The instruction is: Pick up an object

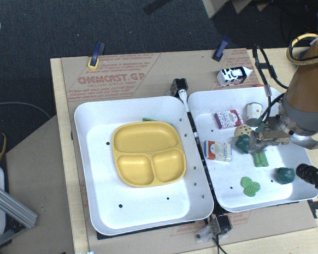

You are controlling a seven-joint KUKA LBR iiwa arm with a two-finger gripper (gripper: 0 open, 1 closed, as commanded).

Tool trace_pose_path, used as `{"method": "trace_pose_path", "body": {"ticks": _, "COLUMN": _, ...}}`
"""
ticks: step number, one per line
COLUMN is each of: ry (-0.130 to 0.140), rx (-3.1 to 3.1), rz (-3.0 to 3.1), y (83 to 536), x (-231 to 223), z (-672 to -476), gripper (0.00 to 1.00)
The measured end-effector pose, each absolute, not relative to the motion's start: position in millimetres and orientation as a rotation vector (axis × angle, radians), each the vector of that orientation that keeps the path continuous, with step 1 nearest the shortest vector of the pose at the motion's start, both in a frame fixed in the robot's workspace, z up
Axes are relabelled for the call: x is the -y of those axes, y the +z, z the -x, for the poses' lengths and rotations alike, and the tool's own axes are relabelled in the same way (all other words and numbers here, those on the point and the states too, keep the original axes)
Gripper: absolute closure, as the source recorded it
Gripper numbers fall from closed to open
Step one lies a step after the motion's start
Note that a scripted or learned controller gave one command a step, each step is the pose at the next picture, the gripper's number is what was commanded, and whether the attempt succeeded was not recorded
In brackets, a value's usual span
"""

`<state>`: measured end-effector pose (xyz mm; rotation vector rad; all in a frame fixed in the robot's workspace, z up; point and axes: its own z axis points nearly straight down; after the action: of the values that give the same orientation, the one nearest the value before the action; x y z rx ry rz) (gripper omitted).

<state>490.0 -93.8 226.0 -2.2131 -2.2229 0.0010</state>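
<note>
- Dark carpeted floor [58, 27] all around, with a thin loop of cable at the upper left and part of a cardboard box at the top.
- Pale wooden desk [78, 174], topped by a brown printed cardboard sheet [122, 72] held by two clips along the far edge.
- Two shallow white bins side by side on the sheet, touching along a dark seam: left bin [99, 205] and right bin [230, 195].
- Grey arm [304, 96] with its orange band, reaching in from the right over the right bin, trailing black cables.
- Yellow divided plate [149, 152] lying flat in the middle of the left bin, one wide compartment on the far side and two smaller ones on the near side; a sliver of something green peeking out at its far edge.
- Gripper [257, 139] low over the centre of the right bin, amid a cluster of small things; fingers too crowded by clutter to tell whether released or clenched.
- Right beside the gripper: a teal lump [242, 143], a green stick-like piece [260, 158] and a tan speckled ball [245, 130], all close enough to crowd one another.
- Red-and-white packet [227, 118] toward the far side, a white packet with orange and blue print [218, 151] near the seam.
- White cup [253, 110] just behind the gripper.
- Green knobbly toy [250, 186] and dark teal lump [285, 175] near the front edge, well apart from the gripper.
- Black-and-white patterned thing [234, 75] on the sheet outside the bins, beyond the right one.
</note>
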Motion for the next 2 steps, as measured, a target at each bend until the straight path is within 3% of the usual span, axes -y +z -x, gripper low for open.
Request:
{"method": "trace_pose_path", "body": {"ticks": 1, "ry": 0.0, "rx": 2.224, "rz": 2.211, "y": 214.9, "x": 37.3, "z": -490.5, "gripper": 1.0}}
{"method": "trace_pose_path", "body": {"ticks": 2, "ry": -0.004, "rx": 2.226, "rz": 2.219, "y": 234.7, "x": 18.4, "z": -483.1, "gripper": 1.0}}
